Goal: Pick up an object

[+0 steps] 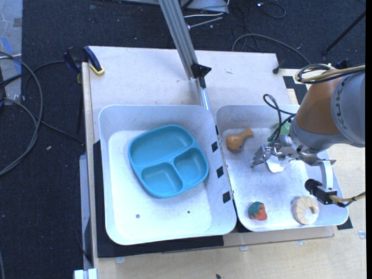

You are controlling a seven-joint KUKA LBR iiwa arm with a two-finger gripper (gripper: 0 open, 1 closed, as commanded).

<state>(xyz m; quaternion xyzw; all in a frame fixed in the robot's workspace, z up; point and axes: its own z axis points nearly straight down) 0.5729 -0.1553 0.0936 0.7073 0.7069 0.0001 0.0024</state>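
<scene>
My tool [268, 156] sits low in the right bin [244, 185], over a small white object [275, 166]; whether it is gripping I cannot tell. Nothing is lifted yet, I judge. The brown pear-shaped piece [237, 139], strawberry [257, 210] and pale ring [304, 209] (all in this bin) lie loose around it.

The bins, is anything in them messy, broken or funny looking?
Nothing looks broken or spilled. The blue divided plate lies flat but turned at a slant in the left bin. In the right bin, a tan pear-shaped toy lies on its side, with a strawberry and a pale round pastry near the front edge.
</scene>
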